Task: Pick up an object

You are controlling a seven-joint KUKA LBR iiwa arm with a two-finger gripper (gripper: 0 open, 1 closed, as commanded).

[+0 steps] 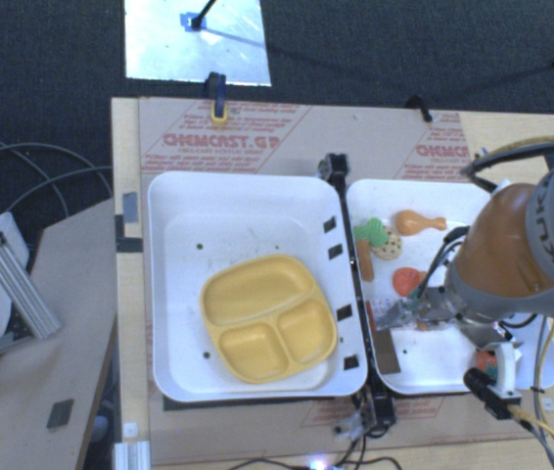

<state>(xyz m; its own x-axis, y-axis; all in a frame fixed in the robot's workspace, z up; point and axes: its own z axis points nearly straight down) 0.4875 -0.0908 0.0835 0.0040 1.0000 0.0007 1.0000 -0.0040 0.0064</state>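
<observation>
Where the arm [512, 253] comes in from the right: it hangs low over the right bin [424, 375], grey with an orange band.
Pincer [401, 311]: down near the bin's left wall, just below the red piece; whether it is wide or narrow, I cannot tell, and nothing shows between its tips.
Right bin: toy food lies in its upper left part, namely a green piece [370, 231], a spotted piece [388, 247] touching it, an orange drumstick [418, 223] and a red piece [408, 280].
Left bin [248, 199]: a yellow tray [269, 316] with three compartments lies tilted in its lower middle.
Worktop [287, 135]: both bins sit side by side on a printed board.
</observation>
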